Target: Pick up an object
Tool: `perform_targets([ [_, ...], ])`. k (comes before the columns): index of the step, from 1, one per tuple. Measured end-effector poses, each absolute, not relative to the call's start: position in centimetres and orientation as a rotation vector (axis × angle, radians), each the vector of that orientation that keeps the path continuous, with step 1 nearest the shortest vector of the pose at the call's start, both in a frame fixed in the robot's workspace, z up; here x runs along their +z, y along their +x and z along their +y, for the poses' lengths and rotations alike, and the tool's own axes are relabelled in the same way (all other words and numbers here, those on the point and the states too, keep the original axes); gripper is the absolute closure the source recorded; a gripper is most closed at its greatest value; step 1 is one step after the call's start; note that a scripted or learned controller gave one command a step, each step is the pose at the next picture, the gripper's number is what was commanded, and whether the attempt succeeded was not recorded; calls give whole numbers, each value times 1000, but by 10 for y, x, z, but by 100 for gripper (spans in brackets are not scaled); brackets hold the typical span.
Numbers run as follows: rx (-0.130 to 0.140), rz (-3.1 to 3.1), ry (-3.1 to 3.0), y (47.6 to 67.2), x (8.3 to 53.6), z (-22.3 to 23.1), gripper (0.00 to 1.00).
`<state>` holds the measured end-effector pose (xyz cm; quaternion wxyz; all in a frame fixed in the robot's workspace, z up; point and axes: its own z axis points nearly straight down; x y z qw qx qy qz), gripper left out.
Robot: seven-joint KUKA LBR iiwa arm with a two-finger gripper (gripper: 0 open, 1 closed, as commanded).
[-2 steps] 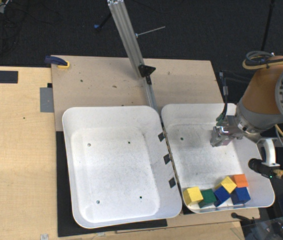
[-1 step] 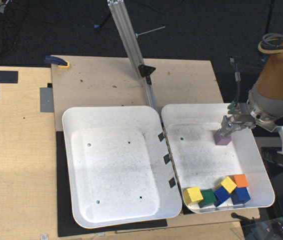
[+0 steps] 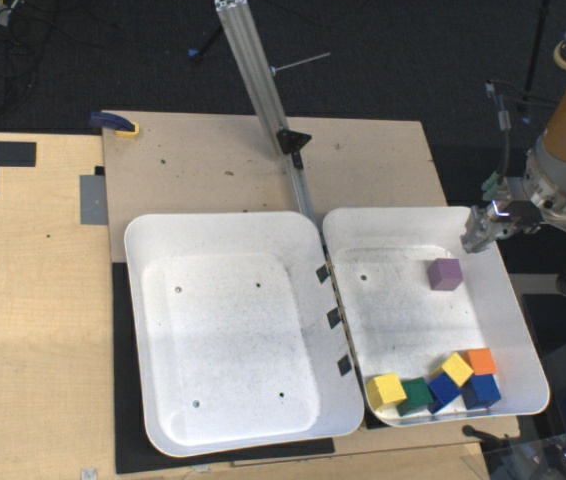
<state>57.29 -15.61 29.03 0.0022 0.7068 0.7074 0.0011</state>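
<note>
A purple cube (image 3: 445, 273) lies alone in the upper right part of the right bin (image 3: 403, 243). Several more blocks cluster in that bin's near corner: a yellow one (image 3: 386, 389), a green one (image 3: 415, 396), a second yellow one (image 3: 457, 369), two blue ones (image 3: 480, 392) and an orange one (image 3: 481, 359). My gripper (image 3: 484, 226) hangs at the right bin's far right rim, a short way up and right of the purple cube. Nothing shows between its fingers.
The left bin (image 3: 228, 328) lies beside the right one, with black clips (image 3: 331, 316) along the shared edge. An aluminium rail (image 3: 258, 73) slants up from the bins' far side. A tan board (image 3: 223, 158) lies beyond the bins.
</note>
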Motion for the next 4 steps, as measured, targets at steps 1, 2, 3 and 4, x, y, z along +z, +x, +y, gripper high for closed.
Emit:
perform_targets([
  [1, 1, 2227, 2219, 585, 290, -107, 100],
  [2, -2, 2229, 2220, 583, 279, -54, 100],
  [3, -1, 2228, 2219, 594, 277, -2, 100],
  [4, -1, 2229, 2218, 605, 268, 56, 100],
])
